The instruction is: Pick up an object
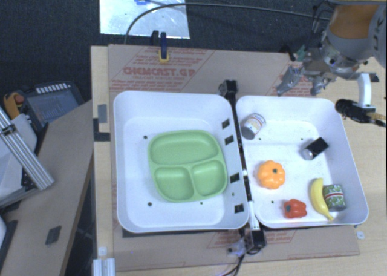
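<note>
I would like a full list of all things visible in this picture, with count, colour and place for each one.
bins: 2, white, side by side on the bench
divided plate: 1, green, in the left bin
tin can: 1, silver, on its side, right bin near the divider
black block: 1, black, right bin, far right part
toy pumpkin: 1, orange, right bin centre
toy pepper: 1, red, right bin, near edge
banana: 1, yellow, right bin, near right corner
small can: 1, green label, touching the banana
arm: 1, grey and orange, above the right bin's far edge
end effector: 1, grey, over that far edge
</note>
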Available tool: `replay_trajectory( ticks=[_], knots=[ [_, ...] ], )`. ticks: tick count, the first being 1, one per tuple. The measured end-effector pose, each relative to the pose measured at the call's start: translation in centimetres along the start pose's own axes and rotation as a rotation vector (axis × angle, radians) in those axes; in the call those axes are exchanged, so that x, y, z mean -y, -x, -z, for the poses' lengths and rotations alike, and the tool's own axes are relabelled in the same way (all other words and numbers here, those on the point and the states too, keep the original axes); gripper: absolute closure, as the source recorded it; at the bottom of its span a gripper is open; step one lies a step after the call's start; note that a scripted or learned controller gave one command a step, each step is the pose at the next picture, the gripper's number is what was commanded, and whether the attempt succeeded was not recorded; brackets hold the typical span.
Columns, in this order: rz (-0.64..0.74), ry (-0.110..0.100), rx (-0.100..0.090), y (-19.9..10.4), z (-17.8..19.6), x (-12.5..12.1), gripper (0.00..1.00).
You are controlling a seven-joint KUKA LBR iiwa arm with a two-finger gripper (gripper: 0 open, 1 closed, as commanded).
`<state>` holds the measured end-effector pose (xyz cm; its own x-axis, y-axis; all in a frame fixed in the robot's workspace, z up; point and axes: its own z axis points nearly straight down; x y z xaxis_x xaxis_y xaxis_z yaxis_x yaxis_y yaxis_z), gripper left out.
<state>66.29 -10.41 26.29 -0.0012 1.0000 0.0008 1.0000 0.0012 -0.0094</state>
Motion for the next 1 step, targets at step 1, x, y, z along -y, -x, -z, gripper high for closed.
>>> replay_trajectory(
  ticks=[1],
  knots=[
    [0.002, 0.011, 0.001, -0.03, 0.71, -0.18, 0.0]
  ],
)
